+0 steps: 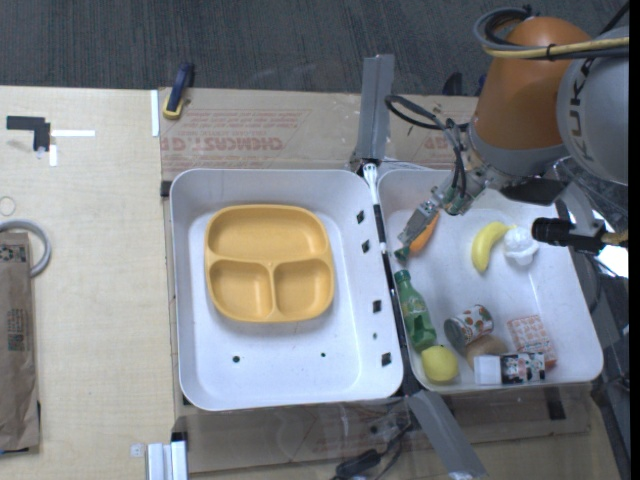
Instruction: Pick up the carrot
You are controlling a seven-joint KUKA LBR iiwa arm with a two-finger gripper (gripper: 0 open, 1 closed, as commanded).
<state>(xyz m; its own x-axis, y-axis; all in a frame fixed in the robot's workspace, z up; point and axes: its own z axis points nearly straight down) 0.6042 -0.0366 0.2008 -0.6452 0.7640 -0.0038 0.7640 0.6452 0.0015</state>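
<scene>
The carrot (427,234) is small and orange with a green top. It lies slanted in the upper left part of the right bin (560,298), close to the wall between the two bins. My gripper (424,220) reaches down and to the left from the grey arm with the orange band (528,73). Its tip is right at the carrot's upper end, touching or overlapping it. The view does not show whether the carrot is between the jaws or merely beside them.
The right bin also holds a banana (486,245), a white lump (520,248), a green bottle (413,311), a lemon (439,364), a small can (470,325) and small cartons (515,368). A yellow divided plate (270,263) sits in the left bin (190,298).
</scene>
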